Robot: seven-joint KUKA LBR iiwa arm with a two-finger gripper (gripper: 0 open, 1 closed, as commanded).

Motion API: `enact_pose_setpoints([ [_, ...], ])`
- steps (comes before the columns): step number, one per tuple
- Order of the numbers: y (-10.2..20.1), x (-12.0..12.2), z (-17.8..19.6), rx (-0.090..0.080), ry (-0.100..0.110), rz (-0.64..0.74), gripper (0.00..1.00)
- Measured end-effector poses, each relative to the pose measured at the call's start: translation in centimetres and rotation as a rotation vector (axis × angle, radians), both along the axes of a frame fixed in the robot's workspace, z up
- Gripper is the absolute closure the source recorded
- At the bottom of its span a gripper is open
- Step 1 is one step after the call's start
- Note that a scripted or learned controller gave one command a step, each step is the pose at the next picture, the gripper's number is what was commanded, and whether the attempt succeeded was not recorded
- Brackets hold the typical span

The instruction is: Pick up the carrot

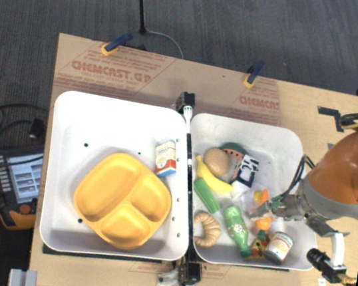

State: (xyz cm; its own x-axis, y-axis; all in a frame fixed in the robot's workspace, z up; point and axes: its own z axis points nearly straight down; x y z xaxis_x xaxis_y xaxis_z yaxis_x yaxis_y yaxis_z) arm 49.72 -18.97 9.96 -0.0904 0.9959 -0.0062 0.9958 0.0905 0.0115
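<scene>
Bench, right bin [287, 137]: gripper [275, 208] over carrot [261, 221], finger state unclear. Carrot likely light, stiff, slick; grip mid-body.

Two white bins [67, 128] [287, 139] (side by side), one yellow tray [123, 197], one croissant [207, 228].

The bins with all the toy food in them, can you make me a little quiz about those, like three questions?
1. True or false: the yellow divided tray lies in the left bin.
2. Which lies nearest the pincer? A) croissant B) carrot C) small carton
3. Fill in: the green bottle lies in the ___ bin.

Key
1. True.
2. B. The orange carrot lies right beside the pincer, in the right bin.
3. Right, between the croissant and the small tin can.
</scene>
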Motion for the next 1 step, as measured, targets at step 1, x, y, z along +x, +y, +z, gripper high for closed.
enact_pose_setpoints([
  [1,4.25,-1.35,6.45,0.004,0.013,0.134,1.00],
])
